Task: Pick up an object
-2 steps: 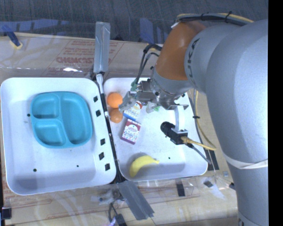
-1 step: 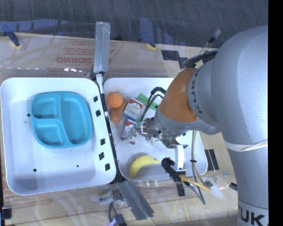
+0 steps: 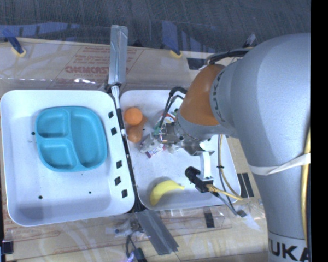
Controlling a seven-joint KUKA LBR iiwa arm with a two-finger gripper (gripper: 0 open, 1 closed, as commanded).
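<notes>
The end effector hangs low in the right bin, beside an orange ball. I cannot tell its state. A banana lies nearby

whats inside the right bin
In the right bin: an orange ball near the divider, a yellow banana-like object at the front, and small mixed items by the gripper. The arm covers the bin's right part, so whatever lies there is hidden.
</notes>
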